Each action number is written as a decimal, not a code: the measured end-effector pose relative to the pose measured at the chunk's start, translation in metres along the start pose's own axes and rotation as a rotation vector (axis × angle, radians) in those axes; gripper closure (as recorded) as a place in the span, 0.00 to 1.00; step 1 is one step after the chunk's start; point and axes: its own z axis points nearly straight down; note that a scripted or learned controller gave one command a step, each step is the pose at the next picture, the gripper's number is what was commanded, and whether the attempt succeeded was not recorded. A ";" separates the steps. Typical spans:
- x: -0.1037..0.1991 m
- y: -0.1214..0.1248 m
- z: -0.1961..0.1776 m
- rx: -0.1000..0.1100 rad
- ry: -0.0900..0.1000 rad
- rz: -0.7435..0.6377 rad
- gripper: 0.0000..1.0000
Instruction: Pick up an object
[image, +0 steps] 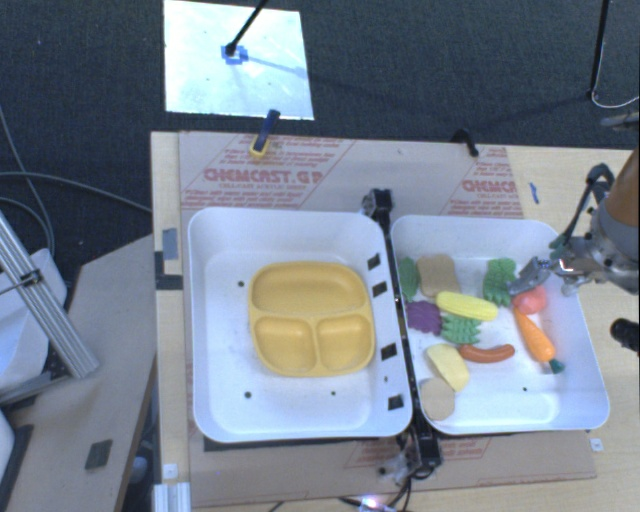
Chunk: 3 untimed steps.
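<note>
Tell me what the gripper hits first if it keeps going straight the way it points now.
The gripper points left and down into the right bin. First in line is probably the round red toy right beneath its tip, with the green leafy toy just beyond. Height above them is unclear.

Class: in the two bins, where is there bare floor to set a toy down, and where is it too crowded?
Free: the left bin floor around the yellow tray, and the right bin front strip below the sausage. Crowded: its middle, from corn to carrot, where the gripper hovers.
</note>
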 end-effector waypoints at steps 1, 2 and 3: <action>-0.004 -0.044 0.104 0.003 0.001 0.005 0.00; -0.004 -0.080 0.073 0.001 0.000 0.004 0.00; -0.002 -0.012 0.099 -0.003 0.000 -0.003 0.00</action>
